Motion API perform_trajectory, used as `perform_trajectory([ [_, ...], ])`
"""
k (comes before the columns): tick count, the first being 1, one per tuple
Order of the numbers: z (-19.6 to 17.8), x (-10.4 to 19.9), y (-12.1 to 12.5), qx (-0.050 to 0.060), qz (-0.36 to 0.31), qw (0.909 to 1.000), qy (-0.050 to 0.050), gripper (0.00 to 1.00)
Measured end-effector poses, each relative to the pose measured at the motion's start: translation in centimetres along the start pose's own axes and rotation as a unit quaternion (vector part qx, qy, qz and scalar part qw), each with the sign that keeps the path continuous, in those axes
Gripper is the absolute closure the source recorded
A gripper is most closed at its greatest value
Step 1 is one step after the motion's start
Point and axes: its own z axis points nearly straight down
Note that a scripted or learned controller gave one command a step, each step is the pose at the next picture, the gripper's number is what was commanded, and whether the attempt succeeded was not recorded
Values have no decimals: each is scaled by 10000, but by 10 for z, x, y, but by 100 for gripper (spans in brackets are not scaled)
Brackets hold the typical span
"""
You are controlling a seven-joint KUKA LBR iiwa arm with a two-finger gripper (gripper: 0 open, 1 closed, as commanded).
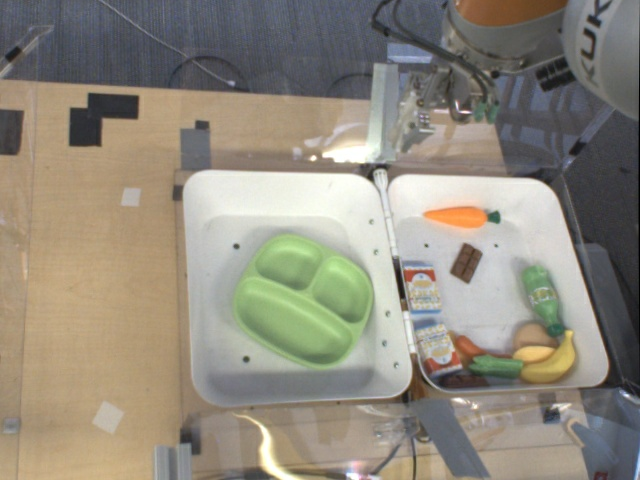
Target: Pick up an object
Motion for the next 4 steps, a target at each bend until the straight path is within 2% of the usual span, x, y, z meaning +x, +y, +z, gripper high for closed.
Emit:
perform_trajectory([
  [1,-17,1,32,2,1121,9937,1,100],
  [2,-51,26,83,-2,1960,9806,-2,100],
  [3,50,21,162,23,2179,9759,65,100],
  [4,30,18,161,-23,2183,9759,-24,100],
])
